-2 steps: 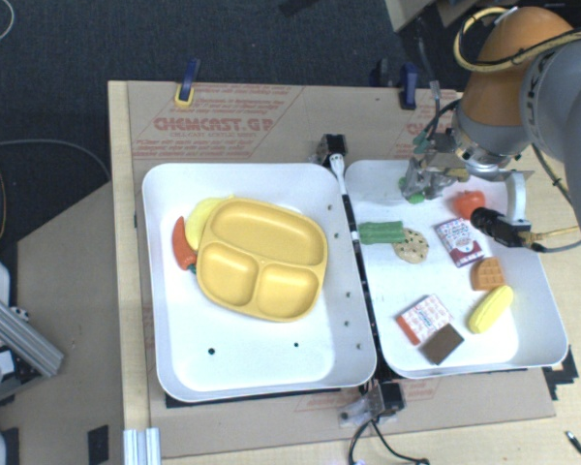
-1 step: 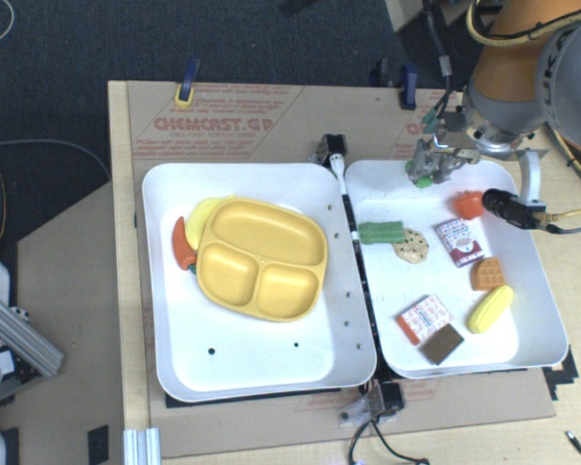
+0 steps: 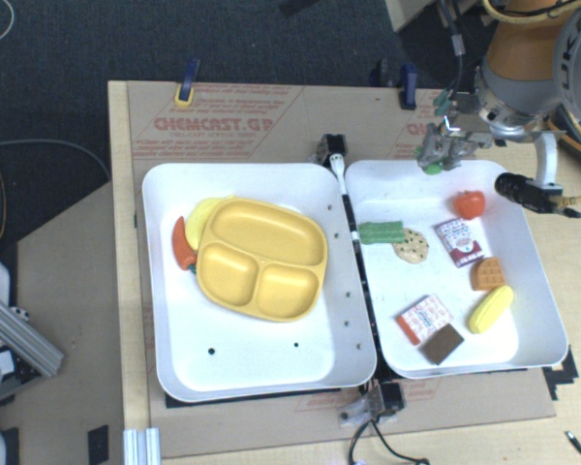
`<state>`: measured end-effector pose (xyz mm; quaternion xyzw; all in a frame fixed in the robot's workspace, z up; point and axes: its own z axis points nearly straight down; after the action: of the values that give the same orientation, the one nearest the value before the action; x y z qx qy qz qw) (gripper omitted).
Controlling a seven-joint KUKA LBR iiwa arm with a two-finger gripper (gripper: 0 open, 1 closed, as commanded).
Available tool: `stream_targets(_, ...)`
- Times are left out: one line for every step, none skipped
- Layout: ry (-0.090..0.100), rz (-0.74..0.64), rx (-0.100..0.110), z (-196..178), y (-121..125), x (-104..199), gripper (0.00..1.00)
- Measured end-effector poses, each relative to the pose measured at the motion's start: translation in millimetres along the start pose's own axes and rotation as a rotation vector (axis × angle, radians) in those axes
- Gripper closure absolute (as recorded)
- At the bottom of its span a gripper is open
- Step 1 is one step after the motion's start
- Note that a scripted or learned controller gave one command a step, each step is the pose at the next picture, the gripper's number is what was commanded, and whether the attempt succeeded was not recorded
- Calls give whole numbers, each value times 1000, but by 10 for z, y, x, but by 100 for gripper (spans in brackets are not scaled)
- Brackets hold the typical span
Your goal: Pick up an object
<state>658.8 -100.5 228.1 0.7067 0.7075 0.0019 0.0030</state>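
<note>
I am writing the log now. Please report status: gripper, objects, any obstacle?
Gripper above right bin's far rim, nothing seen held. Tomato, cookie, waffle lying loose. No obstacle seen.

A cardboard-covered bench is sitting on dark carpet, blue clamps gripping its far edge and cables trailing across the floor.

Yellow sectioned tray; white bins; red tomato; green bar; speckled tan cookie; yellow banana; brown block; orange waffle.
</note>
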Motion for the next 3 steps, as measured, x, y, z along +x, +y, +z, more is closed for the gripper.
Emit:
stream_targets(3, -2, 10, 33, -111, 359, 100)
stream_targets(2, 2, 10, 131, -180, 306, 100)
stream_targets(0, 2, 2, -57, -202, 232, 100)
